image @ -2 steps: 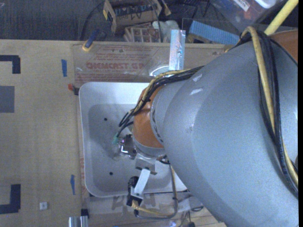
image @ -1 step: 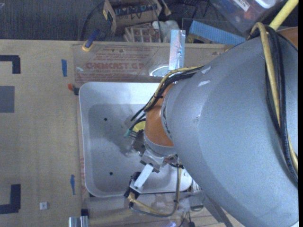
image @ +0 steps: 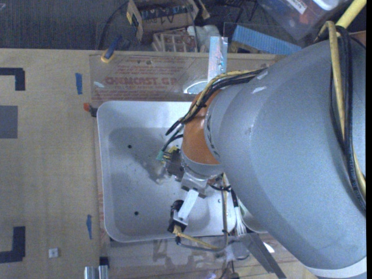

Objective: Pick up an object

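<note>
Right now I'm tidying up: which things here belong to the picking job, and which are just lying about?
Job: pincer, grey arm, white bin.
Lying about: far blue tape strip, cardboard box, clear lettered panel, blue pad.

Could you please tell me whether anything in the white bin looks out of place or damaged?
Nothing stands out. The white bin sits square and unbroken on the bench. The claw is low over its floor, and I see two small dark specks there, too small to identify.
</note>
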Controlling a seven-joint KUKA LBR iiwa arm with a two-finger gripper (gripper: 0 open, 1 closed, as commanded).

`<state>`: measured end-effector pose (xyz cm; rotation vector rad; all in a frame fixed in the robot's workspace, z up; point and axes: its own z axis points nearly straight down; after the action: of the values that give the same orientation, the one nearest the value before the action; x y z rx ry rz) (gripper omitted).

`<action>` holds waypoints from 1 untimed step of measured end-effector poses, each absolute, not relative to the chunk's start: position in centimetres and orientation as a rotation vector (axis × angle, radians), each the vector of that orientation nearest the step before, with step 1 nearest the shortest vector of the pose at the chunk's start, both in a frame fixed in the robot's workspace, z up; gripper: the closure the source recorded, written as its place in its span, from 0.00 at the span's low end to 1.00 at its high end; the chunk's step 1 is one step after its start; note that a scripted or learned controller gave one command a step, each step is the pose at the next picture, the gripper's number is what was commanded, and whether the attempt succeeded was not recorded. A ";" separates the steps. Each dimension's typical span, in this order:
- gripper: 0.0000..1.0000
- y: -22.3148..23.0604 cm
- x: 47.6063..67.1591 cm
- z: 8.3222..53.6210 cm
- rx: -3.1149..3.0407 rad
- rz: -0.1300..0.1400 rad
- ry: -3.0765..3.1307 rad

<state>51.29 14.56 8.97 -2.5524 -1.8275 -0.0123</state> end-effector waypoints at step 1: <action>0.00 15.0 55.5 8.9 -2.692 0.035 -1.575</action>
<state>55.46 15.01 8.85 -2.6921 -1.5753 0.0354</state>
